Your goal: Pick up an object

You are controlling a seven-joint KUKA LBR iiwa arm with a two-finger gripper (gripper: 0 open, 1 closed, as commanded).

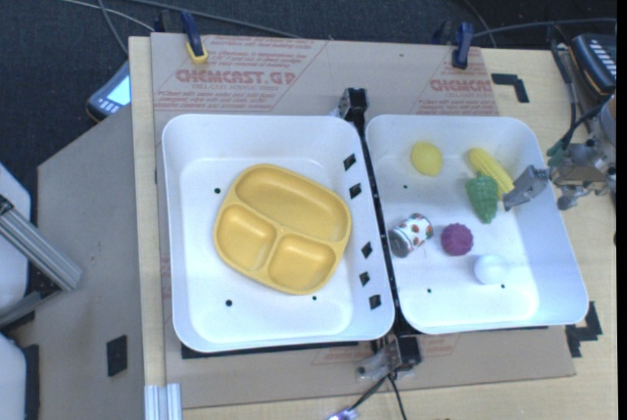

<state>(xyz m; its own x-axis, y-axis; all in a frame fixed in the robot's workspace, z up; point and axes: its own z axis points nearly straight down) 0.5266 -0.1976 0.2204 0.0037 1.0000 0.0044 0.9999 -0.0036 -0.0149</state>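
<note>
the arm reaches in low from the right; its gripper (537,185) hangs beside the broccoli (482,197), finger state unclear.

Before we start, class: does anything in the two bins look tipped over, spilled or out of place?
One thing: the small spotted cup in the right bin lies on its side against the divider. The yellow tray in the left bin sits at a slant. Nothing looks spilled or broken.

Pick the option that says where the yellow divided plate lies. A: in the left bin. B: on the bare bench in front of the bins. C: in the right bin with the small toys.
A: the yellow divided plate lies flat in the left bin; the small toys sit in the right bin.
</note>
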